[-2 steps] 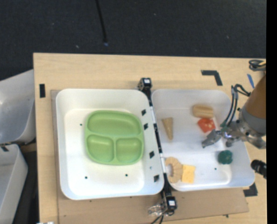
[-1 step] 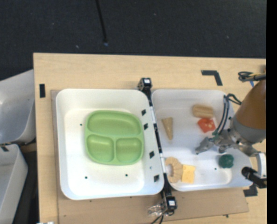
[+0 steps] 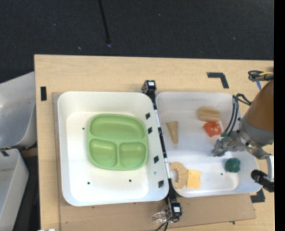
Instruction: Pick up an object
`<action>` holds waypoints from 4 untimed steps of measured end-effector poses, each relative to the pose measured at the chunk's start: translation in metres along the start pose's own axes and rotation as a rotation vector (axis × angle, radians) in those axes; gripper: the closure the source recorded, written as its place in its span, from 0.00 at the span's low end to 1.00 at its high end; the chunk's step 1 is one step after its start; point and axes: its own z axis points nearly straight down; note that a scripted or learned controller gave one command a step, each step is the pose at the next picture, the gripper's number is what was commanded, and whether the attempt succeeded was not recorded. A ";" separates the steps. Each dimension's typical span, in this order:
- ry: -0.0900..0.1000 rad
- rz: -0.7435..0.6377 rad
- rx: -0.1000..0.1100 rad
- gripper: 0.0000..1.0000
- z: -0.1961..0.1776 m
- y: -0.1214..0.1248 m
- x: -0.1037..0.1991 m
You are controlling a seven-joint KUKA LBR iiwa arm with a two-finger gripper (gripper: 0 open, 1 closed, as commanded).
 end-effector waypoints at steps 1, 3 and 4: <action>-0.002 -0.007 -0.005 1.00 -0.064 0.007 0.000; -0.002 -0.006 0.000 1.00 -0.122 0.012 -0.007; 0.002 -0.011 0.003 1.00 -0.114 0.031 0.043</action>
